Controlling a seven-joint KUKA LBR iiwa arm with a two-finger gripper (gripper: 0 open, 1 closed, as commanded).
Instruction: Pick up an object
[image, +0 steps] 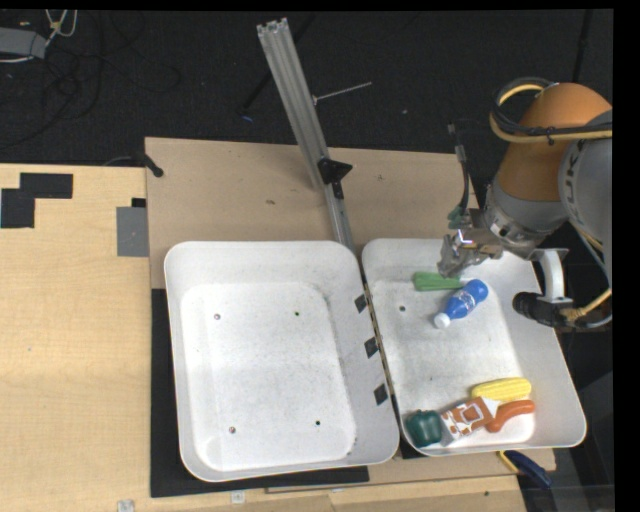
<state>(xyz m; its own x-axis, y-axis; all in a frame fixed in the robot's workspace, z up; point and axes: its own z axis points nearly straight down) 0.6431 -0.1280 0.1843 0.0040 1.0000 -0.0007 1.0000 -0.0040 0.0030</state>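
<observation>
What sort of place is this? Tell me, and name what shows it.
Likely a robotics lab bench set up for grasping trials. A grey arm with an orange band reaches over two shallow white bins, one holding small toys such as a blue plastic bottle, and loose cables lie on the dark floor.

Camera view: single fixed camera, mounted above the bench (80, 300); looks down at a slant, the far edge of the bench towards the top of frame, dark floor with cables beyond it; set far enough back to take in both white bins whole, left bin (265, 360) and right bin (470, 350) side by side in the lower middle; arm (550, 150) enters from the right edge; a slanted metal rail (305, 130) runs from the top centre down to where the bins meet.
</observation>
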